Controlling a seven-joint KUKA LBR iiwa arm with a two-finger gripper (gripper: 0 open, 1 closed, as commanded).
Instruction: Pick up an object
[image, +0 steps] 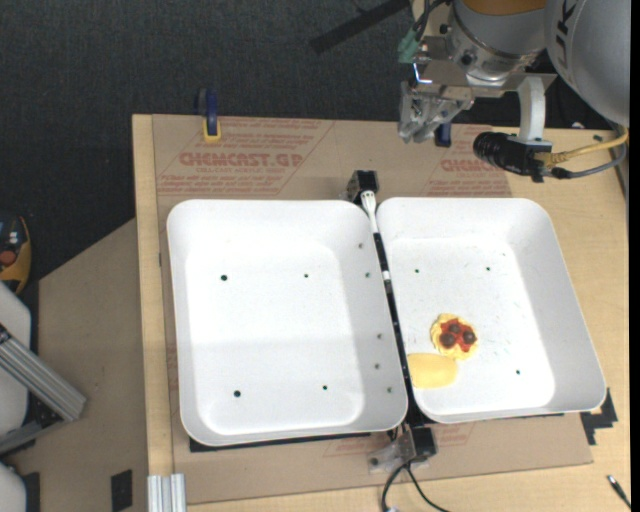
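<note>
- A small round yellow object with dark red blobs on top (454, 335) lies in the right bin (540, 250), in its lower left part, near the wall shared with the left bin.
- Being round, it shows no clear long axis and points no particular way; its decorated face is turned up toward the camera.
- Just below and to its left lies a plain pale yellow piece (432, 371), touching or nearly touching it; I cannot tell which. This one is oval, its long axis running roughly across the view, and it sits close to the bin's lower left corner.
- The gripper (428, 128) hangs above the bench beyond the far edge of the right bin, well apart from both yellow things, over the brown board (250, 155) that carries printed lettering.
- The arm enters from the top right, its wrist pointing down; whether the gripper is spread or closed cannot be told from here, and nothing is seen in it.
- The left bin (200, 300) sits beside the right one, their rims meeting along a dark strip (384, 280).
- A blue and yellow clamp (209, 113) grips the board's far edge at the upper left.
</note>
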